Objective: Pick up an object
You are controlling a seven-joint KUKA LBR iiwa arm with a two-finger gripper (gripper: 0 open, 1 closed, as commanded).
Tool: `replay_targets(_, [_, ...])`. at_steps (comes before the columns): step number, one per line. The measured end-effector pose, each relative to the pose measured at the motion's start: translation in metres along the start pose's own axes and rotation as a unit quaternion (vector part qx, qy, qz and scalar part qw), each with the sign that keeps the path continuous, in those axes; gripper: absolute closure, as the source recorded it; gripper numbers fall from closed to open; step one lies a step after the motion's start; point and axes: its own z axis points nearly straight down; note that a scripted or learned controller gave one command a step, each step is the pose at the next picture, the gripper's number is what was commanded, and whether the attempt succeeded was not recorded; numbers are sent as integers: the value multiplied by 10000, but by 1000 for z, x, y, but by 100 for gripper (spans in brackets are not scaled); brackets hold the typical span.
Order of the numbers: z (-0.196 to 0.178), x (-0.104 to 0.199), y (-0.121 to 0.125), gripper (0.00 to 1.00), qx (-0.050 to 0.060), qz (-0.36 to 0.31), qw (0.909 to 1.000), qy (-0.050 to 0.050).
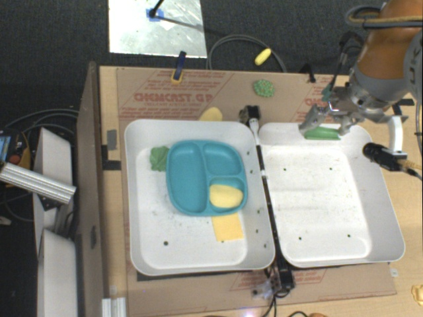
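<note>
Green flat object (322, 133) lies at the far edge of the right bin (330, 203), and the hand (325, 125) is directly over it. The metal fingers (312, 120) reach down to the object on both sides, so the hand seems to be closed on it, but the view is small and a little blurred here, and I cannot tell for sure if the object is really between the fingers or only under them. The grey arm (386, 51) with the orange band enters from the right side, above the far right corner of this bin.

In the left bin (149, 243) there is a blue plate (192, 177) with three compartments. A yellow rounded object (225, 195) sits in the small compartment on the near right side of the plate. A flat yellow square (228, 228) lies on the bin floor just beside the near edge of the plate, touching it or almost touching. A green leafy piece (159, 157) lies at the left far side of the plate, partly under its rim.

Both bins stand side by side on a sheet of brown cardboard (165, 94) on the bench. On the cardboard, behind the bins, I see a round green item (264, 88) and a pale yellow item (211, 115) just beside the far rim of the left bin. A small yellow object (263, 57) lies further back, on the dark surface.
</note>
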Motion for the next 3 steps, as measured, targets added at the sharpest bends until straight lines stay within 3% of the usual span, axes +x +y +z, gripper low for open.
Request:
replay_targets(1, [54, -39, 38, 0, 2, 17, 10000, -12])
replay_targets(2, [171, -17, 36, 0, 28, -13, 10000, 8])
replay_targets(3, [153, -18, 39, 100, -21, -17, 10000, 2])
